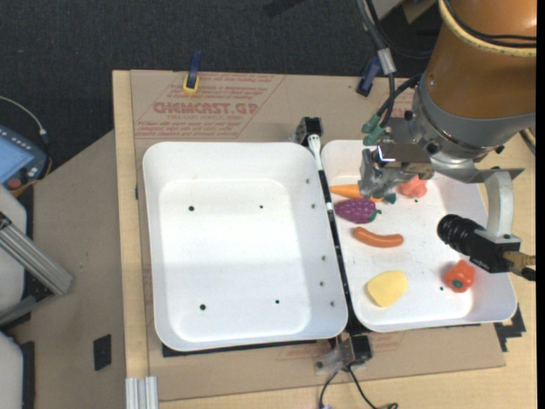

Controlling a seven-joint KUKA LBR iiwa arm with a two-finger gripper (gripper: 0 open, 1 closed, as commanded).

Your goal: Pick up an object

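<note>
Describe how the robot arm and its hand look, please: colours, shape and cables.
The arm is a thick rounded cylinder, orange above and grey below near the wrist. The hand is small, grey metal, boxy. Thin dark cables with a green connector run to it.

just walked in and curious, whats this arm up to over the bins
The arm's gripper is low over the right bin, by the purple grapes and orange carrot. Nothing is visibly between its fingers. A sausage, a yellow piece and a red-orange pepper lie nearby.
</note>
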